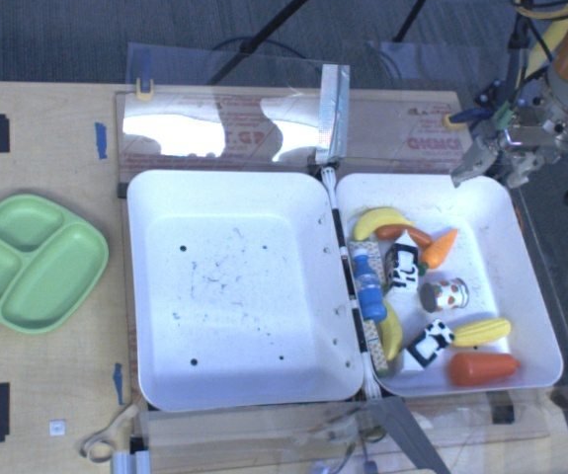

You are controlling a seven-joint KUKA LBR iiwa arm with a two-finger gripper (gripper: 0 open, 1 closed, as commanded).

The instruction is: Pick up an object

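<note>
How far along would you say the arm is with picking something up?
Nothing looks done yet: the banana, carrot, sausage and other toys lie in the right bin. In hand: the gripper sits at that bin's far right corner, holding nothing visible. Left: descend, grasp one toy and lift it.

One fixed cam, mounted above the table (56,117), looking down at a slant w/ far edge at top of frame. Mid-range: both white bins fit in full, left bin (155,205) approx centre, right bin (521,265) toward the right. Arm (550,77) enters from upper right corner.
</note>
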